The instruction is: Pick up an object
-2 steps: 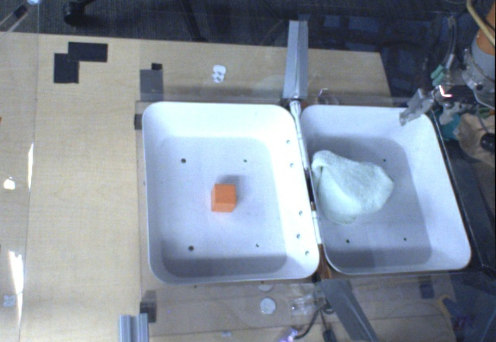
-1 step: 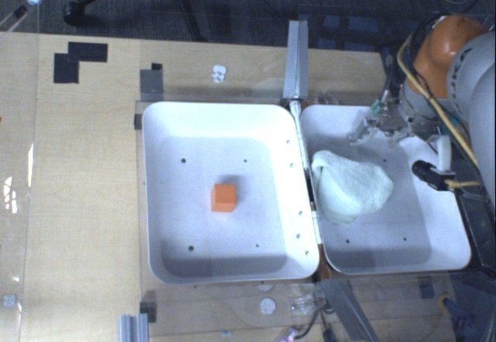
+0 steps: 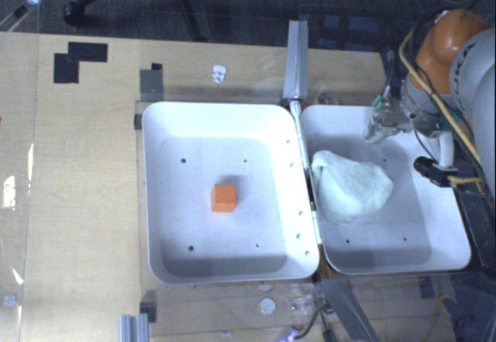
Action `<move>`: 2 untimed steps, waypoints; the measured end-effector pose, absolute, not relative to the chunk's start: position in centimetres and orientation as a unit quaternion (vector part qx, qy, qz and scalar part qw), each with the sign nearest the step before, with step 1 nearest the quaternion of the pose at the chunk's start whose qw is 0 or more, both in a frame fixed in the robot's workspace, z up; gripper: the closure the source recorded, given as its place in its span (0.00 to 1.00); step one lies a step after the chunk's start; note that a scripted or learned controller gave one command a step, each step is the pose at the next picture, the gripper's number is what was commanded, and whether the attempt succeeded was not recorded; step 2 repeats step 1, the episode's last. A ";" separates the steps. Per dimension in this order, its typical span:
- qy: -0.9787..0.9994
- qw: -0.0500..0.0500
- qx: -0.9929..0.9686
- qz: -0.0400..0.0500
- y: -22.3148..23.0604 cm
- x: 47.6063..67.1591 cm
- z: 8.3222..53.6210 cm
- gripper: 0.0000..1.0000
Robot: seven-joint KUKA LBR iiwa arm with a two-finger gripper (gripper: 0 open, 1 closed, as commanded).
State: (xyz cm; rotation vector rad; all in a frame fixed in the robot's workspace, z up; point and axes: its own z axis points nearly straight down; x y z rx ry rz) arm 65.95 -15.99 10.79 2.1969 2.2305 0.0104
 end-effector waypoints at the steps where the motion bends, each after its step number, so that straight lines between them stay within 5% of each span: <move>1: 0.728 0.003 0.686 0.002 -7.1 64.6 24.8 1.00; 2: 0.728 0.003 0.686 0.002 -7.1 64.6 24.8 1.00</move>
